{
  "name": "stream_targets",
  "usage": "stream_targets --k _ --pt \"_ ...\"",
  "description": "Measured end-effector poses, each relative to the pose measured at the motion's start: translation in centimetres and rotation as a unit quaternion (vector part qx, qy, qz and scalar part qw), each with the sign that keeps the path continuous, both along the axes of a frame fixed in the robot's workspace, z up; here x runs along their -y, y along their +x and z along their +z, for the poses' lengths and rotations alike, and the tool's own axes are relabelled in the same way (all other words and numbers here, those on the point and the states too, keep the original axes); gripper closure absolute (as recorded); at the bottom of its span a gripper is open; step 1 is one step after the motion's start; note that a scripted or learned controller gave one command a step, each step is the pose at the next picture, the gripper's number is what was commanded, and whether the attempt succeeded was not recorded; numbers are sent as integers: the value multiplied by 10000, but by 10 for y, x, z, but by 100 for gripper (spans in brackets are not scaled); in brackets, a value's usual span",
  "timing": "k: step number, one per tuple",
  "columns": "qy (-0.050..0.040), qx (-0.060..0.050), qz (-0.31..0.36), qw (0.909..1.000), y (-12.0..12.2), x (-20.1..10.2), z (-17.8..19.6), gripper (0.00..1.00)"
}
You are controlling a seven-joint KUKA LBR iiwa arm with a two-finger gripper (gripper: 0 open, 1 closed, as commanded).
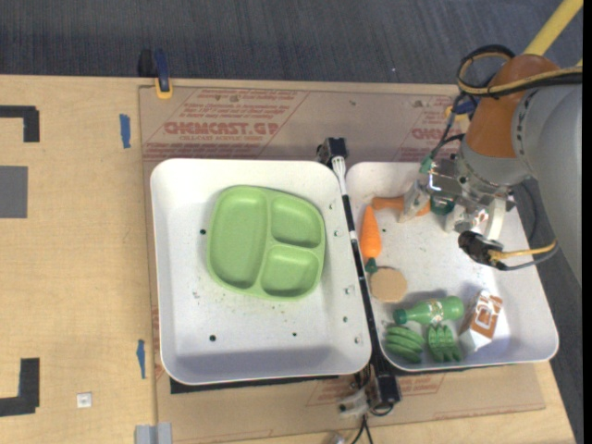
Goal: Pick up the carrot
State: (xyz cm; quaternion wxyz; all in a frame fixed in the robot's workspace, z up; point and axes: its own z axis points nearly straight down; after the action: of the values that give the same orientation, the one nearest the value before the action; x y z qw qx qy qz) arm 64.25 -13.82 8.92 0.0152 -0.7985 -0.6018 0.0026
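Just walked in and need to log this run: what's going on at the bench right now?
A grey arm with an orange band reaches in from the right, its gripper over the upper part of the right bin. The carrot lies untouched near that bin's left wall, with a tan disc and green toy items below it. The left bin holds a green divided plate.
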Motion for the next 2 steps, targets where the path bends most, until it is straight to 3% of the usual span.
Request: stream_targets --k 1,2 --pt "-60 95 -6 9999 3 2 12 100" --pt "-32 28 -5 10000 1 1 10 0"
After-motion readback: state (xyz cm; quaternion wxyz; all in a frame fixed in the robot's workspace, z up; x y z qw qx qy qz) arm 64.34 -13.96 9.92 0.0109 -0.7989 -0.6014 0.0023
